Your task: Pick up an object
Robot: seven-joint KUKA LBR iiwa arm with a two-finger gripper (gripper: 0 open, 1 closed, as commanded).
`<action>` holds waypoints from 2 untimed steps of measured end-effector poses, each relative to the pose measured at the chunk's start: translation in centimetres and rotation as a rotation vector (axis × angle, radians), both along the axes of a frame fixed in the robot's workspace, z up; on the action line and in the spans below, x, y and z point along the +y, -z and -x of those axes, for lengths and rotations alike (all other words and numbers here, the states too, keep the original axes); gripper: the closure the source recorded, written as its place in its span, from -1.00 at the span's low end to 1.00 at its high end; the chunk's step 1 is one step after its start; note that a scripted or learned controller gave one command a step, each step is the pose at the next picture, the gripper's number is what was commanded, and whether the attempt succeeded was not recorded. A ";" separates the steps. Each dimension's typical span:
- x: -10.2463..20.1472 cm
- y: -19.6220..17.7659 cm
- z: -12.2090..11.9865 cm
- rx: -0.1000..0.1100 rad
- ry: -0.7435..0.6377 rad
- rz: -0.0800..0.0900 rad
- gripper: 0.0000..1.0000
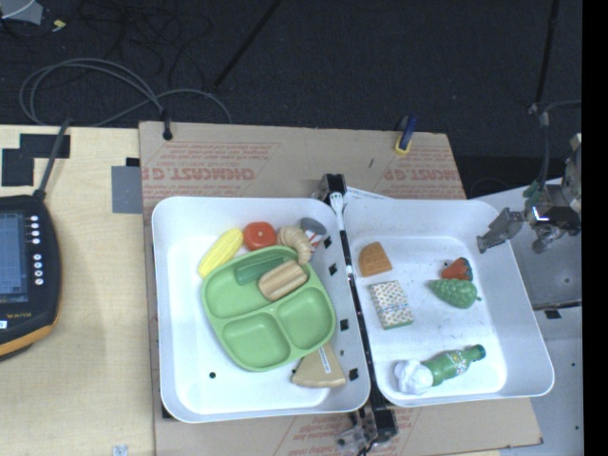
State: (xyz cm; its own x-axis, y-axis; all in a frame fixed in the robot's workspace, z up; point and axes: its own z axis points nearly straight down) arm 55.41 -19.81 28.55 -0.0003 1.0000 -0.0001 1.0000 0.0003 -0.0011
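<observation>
My gripper (520,230) hovers over the right rim of the right bin (532,350), open, with nothing between its fingers. Nearest to it in that bin are a red strawberry (457,268) and a green leafy piece (455,294), just left of it. An orange cracker (374,258) and a patterned block (390,304) lie further left. Near the front lies a green bottle (454,363) with a white lump (411,376) at its left end.
The left bin (180,350) holds a green divided plate (269,319) with a bun (283,279) and a cucumber (253,270) on it, plus corn (220,252), a tomato (258,235) and a tan wedge (318,371). A pendant (24,264) lies at far left.
</observation>
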 end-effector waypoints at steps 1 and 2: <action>4.5 -16.1 5.2 -0.018 -0.004 0.002 -1.00; 4.5 -16.0 5.1 0.001 -0.004 0.001 1.00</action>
